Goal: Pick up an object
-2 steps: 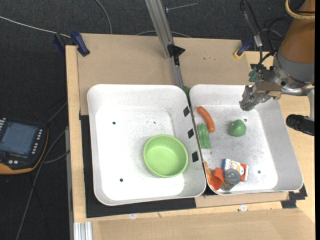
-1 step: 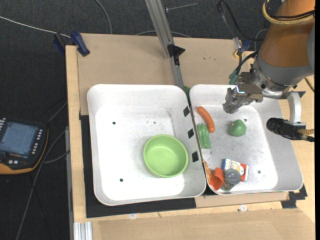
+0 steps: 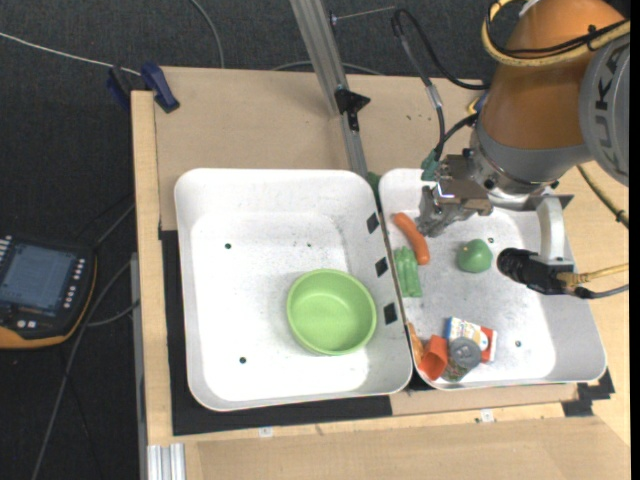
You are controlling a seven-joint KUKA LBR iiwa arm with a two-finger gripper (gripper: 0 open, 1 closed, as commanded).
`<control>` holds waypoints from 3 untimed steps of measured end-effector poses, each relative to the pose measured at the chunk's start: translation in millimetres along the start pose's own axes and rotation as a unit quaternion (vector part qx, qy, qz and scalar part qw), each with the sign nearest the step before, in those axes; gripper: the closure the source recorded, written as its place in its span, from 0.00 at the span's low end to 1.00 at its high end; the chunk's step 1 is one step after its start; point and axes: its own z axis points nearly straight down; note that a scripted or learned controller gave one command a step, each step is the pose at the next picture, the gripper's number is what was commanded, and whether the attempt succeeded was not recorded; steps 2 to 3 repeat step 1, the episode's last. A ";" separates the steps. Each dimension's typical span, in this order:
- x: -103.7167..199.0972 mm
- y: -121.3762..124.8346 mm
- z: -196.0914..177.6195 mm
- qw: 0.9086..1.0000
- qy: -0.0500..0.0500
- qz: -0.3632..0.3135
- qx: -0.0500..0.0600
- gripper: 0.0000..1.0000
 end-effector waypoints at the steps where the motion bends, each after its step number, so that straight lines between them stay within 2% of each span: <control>1: 53.1 -11.4 5.0 1.000 0.000 -0.001 0.000 1.00; 3: 53.1 -11.4 5.0 1.000 0.000 -0.001 0.000 1.00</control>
